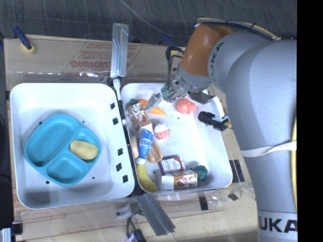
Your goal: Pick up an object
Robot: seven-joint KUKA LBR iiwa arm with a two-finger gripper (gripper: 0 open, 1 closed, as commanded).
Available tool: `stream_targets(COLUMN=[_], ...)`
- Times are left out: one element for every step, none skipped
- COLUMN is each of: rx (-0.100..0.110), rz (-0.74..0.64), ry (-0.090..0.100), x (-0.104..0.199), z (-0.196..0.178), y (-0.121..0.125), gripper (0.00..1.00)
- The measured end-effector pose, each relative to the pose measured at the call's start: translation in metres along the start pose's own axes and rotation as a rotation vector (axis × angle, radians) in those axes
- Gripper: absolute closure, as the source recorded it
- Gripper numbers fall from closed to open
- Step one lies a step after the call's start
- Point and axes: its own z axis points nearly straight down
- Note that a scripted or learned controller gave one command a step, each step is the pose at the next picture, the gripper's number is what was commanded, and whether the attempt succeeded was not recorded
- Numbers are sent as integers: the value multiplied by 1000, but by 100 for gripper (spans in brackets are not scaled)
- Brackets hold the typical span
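The end effector [166, 92] hangs low over the upper end of the right bin [214, 150], its tip close above a small orange carrot-like toy [154, 109]; whether it is released or clenched I cannot tell, and nothing is visibly held. The nearest candidates for the pick are that orange toy just below the tip and a pink-orange rounded toy [185, 106] just to its right. They lie close together, so a descent could land between them, knock one aside, or close on air. A little further below sit a cupcake toy [162, 131] and a blue-and-white bottle [145, 141], with a small printed carton [137, 116] against the bin's left wall, where a finger could catch on the wall or the divider [119, 59]. Furthest below in this bin lie a banana [145, 179], two more cartons [177, 173] and a dark green item [201, 172]. Well away to the left, the left bin [30, 97] holds a blue divided plate [55, 145] carrying a yellow lump [84, 149]. The surface [75, 54] is brown board with taped edges, a blue clamp [23, 39] at its far left corner, and dark carpeted floor [60, 6] beyond.
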Motion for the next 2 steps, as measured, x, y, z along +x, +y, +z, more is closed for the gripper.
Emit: stream_targets(rx=[-1, 1], rz=[-74, 51], ry=[-14, -13], x=[15, 8], z=[7, 8], y=[-5, 1], gripper=[0, 0])
